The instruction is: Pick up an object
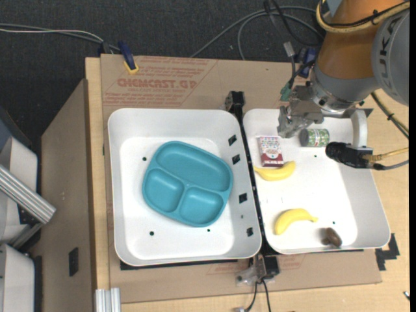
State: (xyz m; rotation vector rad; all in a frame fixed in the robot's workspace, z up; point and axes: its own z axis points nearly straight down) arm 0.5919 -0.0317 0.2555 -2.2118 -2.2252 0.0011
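While above a can (317, 137), jaws' opening stays unclear

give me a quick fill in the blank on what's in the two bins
1. The blue divided plate lies in the ____ bin.
2. The right bin holds ____ yellow bananas.
3. The red and white carton lies just above the upper ____.
4. The gripper hangs over the ____ bin.

Missing words: left; two; banana; right

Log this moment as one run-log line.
gripper: above right bin far end, near green can | bananas: untouched | blue tray: left bin
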